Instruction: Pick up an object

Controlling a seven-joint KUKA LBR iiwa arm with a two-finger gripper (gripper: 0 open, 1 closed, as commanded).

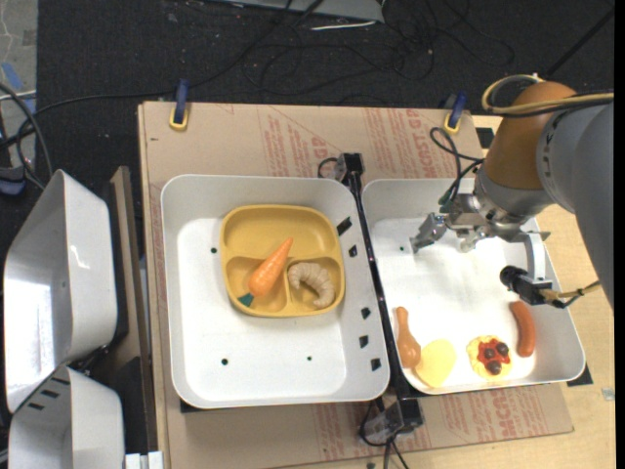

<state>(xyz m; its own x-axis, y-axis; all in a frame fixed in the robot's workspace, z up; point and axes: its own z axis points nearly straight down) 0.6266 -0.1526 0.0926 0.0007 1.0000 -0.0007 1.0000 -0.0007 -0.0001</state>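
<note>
The gripper [437,231] hangs over the far part of the right bin [430,281], its two fingers spread apart with nothing between them, so it is open and holding nothing. The arm [547,154] leans in from the counter's right edge, which keeps its bulk clear of the toys below.

Those toys lie along the near edge of the right bin: a chicken drumstick [405,337] near the left wall, a pale yellow disc [437,360] just beside it, a small pizza-like piece [489,355] further right, and a sausage [524,327] by the right wall. Any of these could serve as the thing to pick, and all sit well apart from the gripper.

In the left bin [195,291] a yellow divided plate [278,221] holds a carrot [270,267] and a shrimp [312,283] in separate compartments, likely out of this attempt's reach.
</note>
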